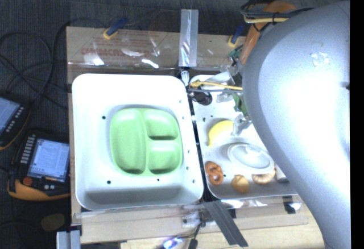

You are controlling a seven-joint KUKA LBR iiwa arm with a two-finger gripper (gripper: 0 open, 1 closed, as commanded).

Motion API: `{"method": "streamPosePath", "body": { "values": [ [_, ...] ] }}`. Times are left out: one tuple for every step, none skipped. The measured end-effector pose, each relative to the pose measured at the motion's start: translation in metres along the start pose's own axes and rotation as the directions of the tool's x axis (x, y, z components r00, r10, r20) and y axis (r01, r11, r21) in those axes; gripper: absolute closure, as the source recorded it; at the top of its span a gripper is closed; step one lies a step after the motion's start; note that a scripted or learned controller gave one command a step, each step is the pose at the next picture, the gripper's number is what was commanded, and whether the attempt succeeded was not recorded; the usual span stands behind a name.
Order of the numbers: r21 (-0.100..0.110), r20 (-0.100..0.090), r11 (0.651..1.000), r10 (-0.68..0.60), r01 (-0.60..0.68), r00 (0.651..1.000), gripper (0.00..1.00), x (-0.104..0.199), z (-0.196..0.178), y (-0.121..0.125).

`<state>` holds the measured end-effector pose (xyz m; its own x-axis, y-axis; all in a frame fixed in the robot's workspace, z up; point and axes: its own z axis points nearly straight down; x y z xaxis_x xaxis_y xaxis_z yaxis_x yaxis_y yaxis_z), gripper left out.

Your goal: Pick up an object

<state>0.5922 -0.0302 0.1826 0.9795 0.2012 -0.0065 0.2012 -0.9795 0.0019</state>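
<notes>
The right bin point(223, 188) holds a yellow fruit-like piece point(219, 129), a white round dish point(249, 156), a brown pretzel point(214, 171), a small brown lump point(240, 183) and a tan curved piece point(263, 177). My gripper point(242, 119) hangs low over the upper middle of this bin, just right of the yellow piece and above the white dish. The large grey arm point(307, 106) hides most of the gripper and the bin's right half. Nothing shows between its fingers.
The left bin point(91, 100) carries a green divided plate point(147, 140) at its middle. A metal bar point(189, 37) stands at the back between the bins. Handheld screens point(42, 160) and cables lie on the floor to the left.
</notes>
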Motion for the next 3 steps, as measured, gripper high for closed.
{"method": "streamPosePath", "body": {
  "values": [
    [0.002,0.001,1.0,-0.003,0.003,1.0,0.0,-0.063,0.0,0.029],
    [0.002,0.0,1.0,0.002,-0.002,1.0,0.0,-0.107,0.001,0.019],
    [0.002,0.0,0.992,-0.123,0.123,0.992,0.0,-0.025,0.023,0.064]
  ]
}}
